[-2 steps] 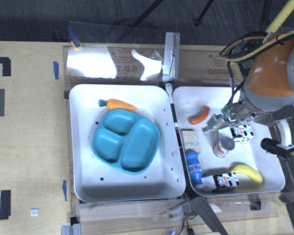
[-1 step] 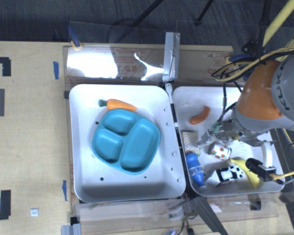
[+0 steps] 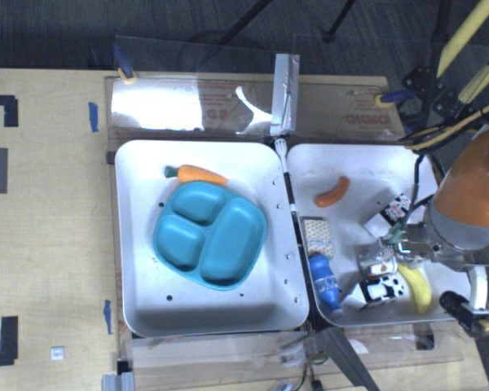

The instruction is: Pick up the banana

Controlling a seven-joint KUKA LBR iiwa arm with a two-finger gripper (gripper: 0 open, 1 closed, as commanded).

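The banana [image 3: 416,287] is yellow and lies near the front right of the right bin [image 3: 354,165], partly under the arm's wrist. My gripper [image 3: 385,261] hangs low over the bin, just left of and above the banana's upper end. The grey wrist with its orange band [image 3: 473,187] covers the bin's right side. Whether the gripper touches the banana is unclear from this angle.
A black-and-white object [image 3: 381,290] lies right beside the banana. Also in the right bin are a blue bottle [image 3: 324,282], a patterned pad [image 3: 316,233] and an orange sausage [image 3: 332,191]. The left bin [image 3: 138,300] holds a blue divided plate [image 3: 210,233] and a carrot [image 3: 200,174].
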